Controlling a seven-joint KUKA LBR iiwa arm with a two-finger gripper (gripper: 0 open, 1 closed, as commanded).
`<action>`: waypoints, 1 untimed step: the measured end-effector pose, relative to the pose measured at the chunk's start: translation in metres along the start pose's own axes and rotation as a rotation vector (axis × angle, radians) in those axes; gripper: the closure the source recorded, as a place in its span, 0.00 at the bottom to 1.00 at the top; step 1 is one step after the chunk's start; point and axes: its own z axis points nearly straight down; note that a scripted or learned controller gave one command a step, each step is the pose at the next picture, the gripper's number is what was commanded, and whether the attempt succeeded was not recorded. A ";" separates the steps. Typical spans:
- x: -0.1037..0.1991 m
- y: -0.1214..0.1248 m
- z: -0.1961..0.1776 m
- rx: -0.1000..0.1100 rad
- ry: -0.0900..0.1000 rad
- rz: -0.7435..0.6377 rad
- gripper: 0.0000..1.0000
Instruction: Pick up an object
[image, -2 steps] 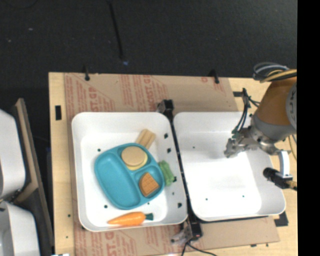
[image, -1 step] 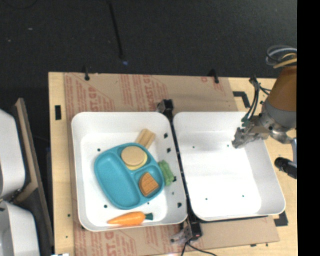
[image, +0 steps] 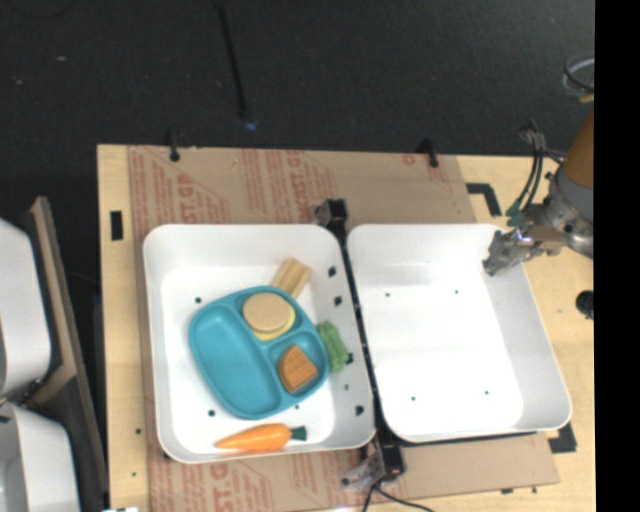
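Note:
The left bin (image: 165, 300) holds a blue compartment tray (image: 235, 365) with a round tan cookie (image: 270, 313) and a brown bread slice (image: 298, 368) on it. A tan wooden block (image: 292, 276) pokes out from behind the tray, a green piece (image: 333, 347) lies at the tray's right edge, and an orange carrot (image: 258, 437) rests near the bin's front wall. My gripper (image: 503, 252) hovers at the upper right corner of the right bin (image: 455, 340), far from all these objects, with nothing seen between its fingers.
The two white bins sit side by side on a cardboard-covered bench (image: 230, 185). A black clip (image: 331, 213) stands where the bins meet at the back. Cables (image: 537, 170) hang by the arm at the right edge.

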 end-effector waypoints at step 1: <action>-0.001 0.000 -0.018 0.004 0.001 0.000 1.00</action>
